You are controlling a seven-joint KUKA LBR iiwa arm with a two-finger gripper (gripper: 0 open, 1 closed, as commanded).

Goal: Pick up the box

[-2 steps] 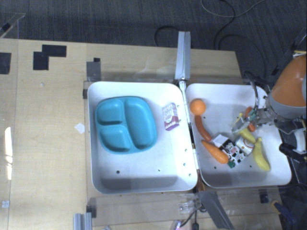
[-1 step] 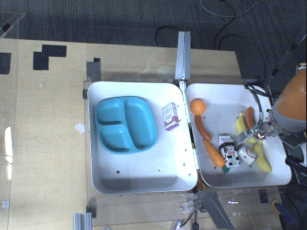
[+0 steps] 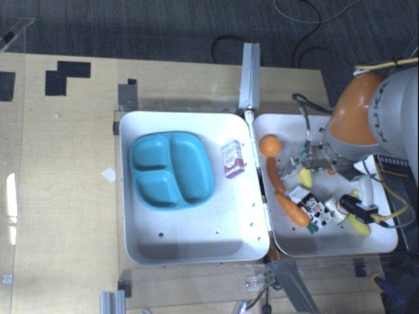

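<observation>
The box is a small white and purple carton lying in the left bin, just right of a blue divided plate and close to the bin's right wall. My gripper hangs low in the right bin, among the items there and well to the right of the box. The grey arm with its orange band reaches in from the right above it.
The right bin holds an orange ball, a reddish sausage, a carrot, yellow pieces and a small white and black item. A metal post stands behind the divide between the bins.
</observation>
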